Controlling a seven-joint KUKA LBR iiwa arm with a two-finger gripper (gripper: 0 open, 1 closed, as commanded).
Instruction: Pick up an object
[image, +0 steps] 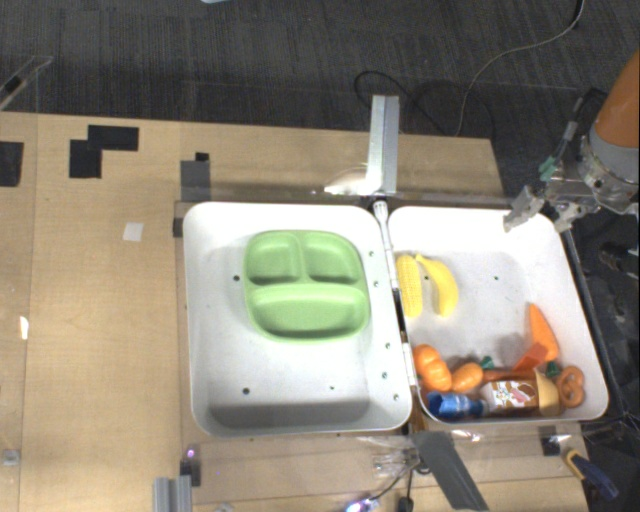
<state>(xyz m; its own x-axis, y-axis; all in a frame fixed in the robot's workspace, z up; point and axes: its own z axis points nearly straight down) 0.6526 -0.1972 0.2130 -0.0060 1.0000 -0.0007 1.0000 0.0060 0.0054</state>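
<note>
While tool (524, 208) hangs over right bin (500, 265) corner | fingers' state unclear; banana (441, 283) yellow, curved

2 bins side by side on the table (100, 330): the left bin (215, 390) holds a sectioned plate (305, 283) near its middle, set toward the rear. In the right bin (500, 255), a corn cob (408, 285) lies along the left wall with a banana (441, 283) just beside it on the right; a carrot (542, 338) leans near the right wall. Along the front wall, left to right: 2 small round fruits (448, 373), a bottle (492, 399) on its side, a pretzel (571, 386); the end effector (540, 205) sits over the bin's rear right corner.
</note>
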